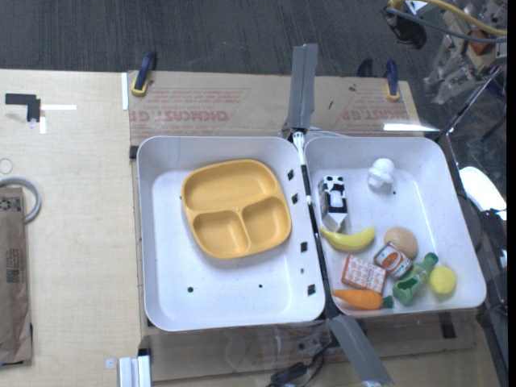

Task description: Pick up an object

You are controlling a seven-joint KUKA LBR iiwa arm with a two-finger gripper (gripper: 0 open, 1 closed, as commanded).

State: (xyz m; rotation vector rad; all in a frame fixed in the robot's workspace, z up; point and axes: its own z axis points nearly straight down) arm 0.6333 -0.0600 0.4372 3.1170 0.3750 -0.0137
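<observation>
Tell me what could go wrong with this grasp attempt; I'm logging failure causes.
The carrot, cracker box, green bottle and lemon crowd the right bin's front corner, so a grasp there may nudge neighbours or catch two. The banana lies against the milk carton near the divider wall, limiting finger room.

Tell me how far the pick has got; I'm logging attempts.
Nothing looks picked yet. The gripper sits up at the top right, away from the bins. The banana, carrot and lemon lie in the right bin. Reaching, grasping and lifting all remain.
</observation>
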